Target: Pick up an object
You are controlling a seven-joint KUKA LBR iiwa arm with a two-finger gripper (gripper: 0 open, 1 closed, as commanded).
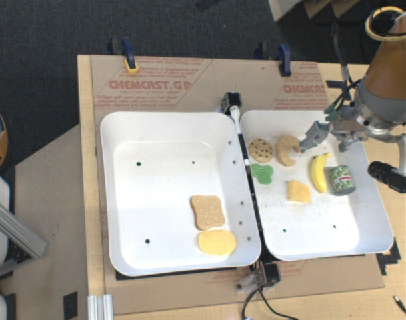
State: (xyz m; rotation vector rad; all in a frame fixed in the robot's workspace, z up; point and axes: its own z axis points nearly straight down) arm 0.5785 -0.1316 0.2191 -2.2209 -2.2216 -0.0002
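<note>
Gripper [317, 136] first: it is hanging over the upper part of the right bin [373, 242], reaching in from the right, with its grey fingers pointing down and leftward toward the food items. Whether they are spread or pressed together I cannot tell, since the view blurs them into one grey shape. Nothing is showing between them, so I am judging that no object is being held.

Going from largest down, the left bin [123, 199] is carrying a slice of toast [207, 212] and, touching its lower edge, a round yellow piece (possibly a toy egg or potato slice) [217, 243]. The right bin is holding the rest. A banana [318, 172] is lying upright in the view just below the gripper, with a small can bearing a green and red label [341, 180] just beside it on the right. A tan bread-like piece [287, 150] is sitting closest to the fingertips, near or perhaps touching them. A chocolate-chip cookie [261, 150] is lying just left of that, a yellow cheese wedge [298, 191] below the banana's left side, and a small green item [261, 173] near the bin's left wall.

As for progress, the pick is not yet done: every item is resting on a bin floor. What is remaining is closing on one piece and lifting it clear.
</note>
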